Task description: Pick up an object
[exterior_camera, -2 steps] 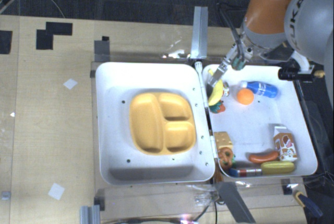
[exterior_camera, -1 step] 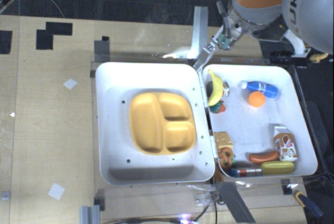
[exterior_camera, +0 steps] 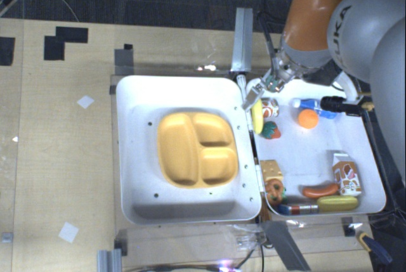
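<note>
My gripper [exterior_camera: 262, 89] hangs over the far left corner of the right bin [exterior_camera: 371, 156], just above a small yellow banana-like piece [exterior_camera: 257, 119] and a white-and-red item [exterior_camera: 271, 107]. A red strawberry [exterior_camera: 272, 130] lies right beside these. Farther right are an orange ball [exterior_camera: 308, 119] and a blue tube [exterior_camera: 315, 105]. Nothing can be seen held in the gripper.
The left bin [exterior_camera: 136, 137] holds a yellow divided tray [exterior_camera: 195, 149]. Along the right bin's near edge lie a brown-and-white carton [exterior_camera: 346, 176], a sausage [exterior_camera: 320, 190], a yellow piece [exterior_camera: 337, 203], a tan box [exterior_camera: 271, 170] and a pen [exterior_camera: 299, 208]. The arm's grey body covers the far right.
</note>
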Controlling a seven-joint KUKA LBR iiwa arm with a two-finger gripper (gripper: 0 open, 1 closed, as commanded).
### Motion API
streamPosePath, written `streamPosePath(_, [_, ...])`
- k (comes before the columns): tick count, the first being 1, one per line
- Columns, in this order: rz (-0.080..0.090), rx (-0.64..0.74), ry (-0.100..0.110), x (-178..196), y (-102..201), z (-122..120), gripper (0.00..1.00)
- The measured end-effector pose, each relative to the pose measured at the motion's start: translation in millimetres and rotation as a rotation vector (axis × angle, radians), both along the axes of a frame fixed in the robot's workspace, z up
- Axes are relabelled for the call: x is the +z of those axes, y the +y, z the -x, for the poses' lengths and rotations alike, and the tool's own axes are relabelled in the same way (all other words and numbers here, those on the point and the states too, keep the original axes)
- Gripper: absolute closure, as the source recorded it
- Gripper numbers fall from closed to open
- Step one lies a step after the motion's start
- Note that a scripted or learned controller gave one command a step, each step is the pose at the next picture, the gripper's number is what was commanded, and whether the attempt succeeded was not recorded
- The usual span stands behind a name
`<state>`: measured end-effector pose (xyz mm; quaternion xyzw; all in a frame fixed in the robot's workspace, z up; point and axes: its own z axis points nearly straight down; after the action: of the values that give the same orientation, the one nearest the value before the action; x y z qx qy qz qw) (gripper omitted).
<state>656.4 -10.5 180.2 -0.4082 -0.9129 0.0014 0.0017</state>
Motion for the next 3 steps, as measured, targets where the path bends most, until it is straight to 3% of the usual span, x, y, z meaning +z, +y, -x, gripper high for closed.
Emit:
streamPosePath(1, [-0.001,-0.156,-0.011,6.1,-59.7,8.6,0.0])
streamPosePath(2, [-0.007,-0.417,-0.038,-55.8,-80.3,-11.7,0.0])
streamPosePath(3, [-0.027,-0.743,-0.054,-67.5,-84.7,-5.9,0.0])
